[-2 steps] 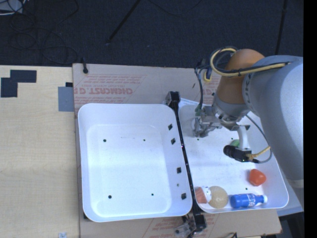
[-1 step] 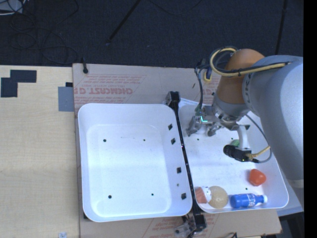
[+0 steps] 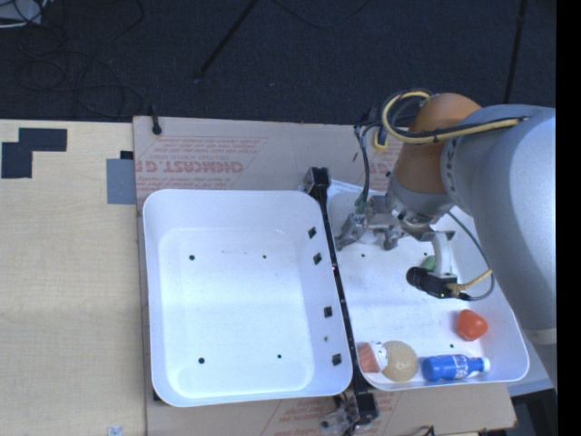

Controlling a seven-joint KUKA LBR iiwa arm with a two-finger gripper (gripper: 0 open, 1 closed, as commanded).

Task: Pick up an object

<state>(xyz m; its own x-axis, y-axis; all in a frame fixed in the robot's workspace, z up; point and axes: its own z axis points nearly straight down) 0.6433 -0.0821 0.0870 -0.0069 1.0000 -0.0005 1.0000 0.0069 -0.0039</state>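
Objects for picking number four, all in the right bin: one blue bottle lying on its side along the near wall, one cream ball just left of it, one small orange-and-white piece touching that ball, and one red-orange lump a little farther back. The one gripper sits low at the far left part of that bin, well apart from all four; whether it is spread or pressed together I cannot tell. The left bin lies beside it, the two touching along a shared edge.
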